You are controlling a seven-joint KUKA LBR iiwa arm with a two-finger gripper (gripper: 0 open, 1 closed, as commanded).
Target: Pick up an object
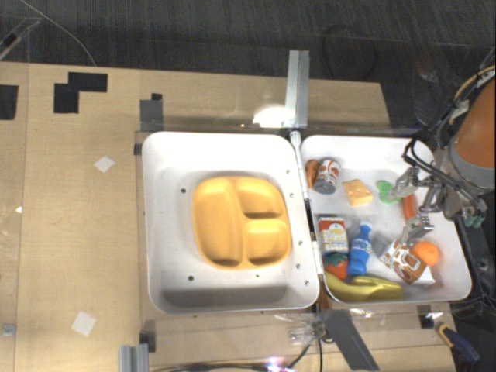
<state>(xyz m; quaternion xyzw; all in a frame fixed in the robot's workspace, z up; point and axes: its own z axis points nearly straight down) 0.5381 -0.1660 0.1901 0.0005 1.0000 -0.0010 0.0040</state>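
The right bin (pixel 457 285) holds several small items. Among them are a tin can (pixel 327 175), a yellow cheese block (pixel 357 192), a green piece (pixel 385 188), a small carton (pixel 333 235), a blue bottle (pixel 359 248), a banana (pixel 364 288), an orange ball (pixel 426 253) and a printed packet (pixel 403 262). My gripper (pixel 411 205) hangs low over the bin's right half, open, with its fingers spread. An orange carrot-like stick (pixel 408 207) lies in the gap between them. I cannot tell whether they touch it.
The left bin (pixel 167 208) holds a yellow divided plate (pixel 240 222). A red and green item (pixel 335 266) lies under the blue bottle's base. The arm's orange band (pixel 474 134) and cables (pixel 434 149) overhang the right bin's far right corner. A metal post (pixel 297 84) stands behind the bins.
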